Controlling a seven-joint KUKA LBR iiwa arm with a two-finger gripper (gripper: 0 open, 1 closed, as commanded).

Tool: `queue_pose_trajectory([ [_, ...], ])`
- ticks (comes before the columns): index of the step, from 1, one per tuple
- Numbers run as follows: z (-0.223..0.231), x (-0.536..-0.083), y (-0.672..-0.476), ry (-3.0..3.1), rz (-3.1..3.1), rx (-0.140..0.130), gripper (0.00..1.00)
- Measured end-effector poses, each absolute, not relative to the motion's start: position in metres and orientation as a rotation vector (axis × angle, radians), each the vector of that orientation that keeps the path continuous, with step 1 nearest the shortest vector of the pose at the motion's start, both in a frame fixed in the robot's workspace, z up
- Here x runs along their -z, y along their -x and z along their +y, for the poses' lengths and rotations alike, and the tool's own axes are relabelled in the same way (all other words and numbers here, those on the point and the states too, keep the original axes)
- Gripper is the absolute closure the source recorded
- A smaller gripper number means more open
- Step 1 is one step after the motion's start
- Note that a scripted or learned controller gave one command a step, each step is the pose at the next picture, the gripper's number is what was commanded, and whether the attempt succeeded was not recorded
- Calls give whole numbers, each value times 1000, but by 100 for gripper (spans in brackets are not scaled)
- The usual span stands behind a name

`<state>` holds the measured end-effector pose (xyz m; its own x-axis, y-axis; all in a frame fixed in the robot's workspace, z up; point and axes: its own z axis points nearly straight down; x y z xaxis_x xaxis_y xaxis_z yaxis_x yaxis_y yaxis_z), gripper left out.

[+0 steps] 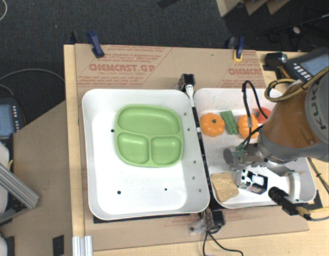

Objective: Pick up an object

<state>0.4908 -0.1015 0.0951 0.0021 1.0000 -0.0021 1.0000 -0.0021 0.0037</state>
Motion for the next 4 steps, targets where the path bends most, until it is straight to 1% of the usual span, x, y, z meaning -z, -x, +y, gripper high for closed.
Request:
queue_pose_trajectory([
  [1,-41,-191,-551,-2204,2225,-17,100],
  [2,45,-289,-521,-2206,2231,-17,100],
  [3,135,-269,-518,-2213,2236,-2,100],
  [4,188,-394,-478,-2208,2231,-23,100],
])
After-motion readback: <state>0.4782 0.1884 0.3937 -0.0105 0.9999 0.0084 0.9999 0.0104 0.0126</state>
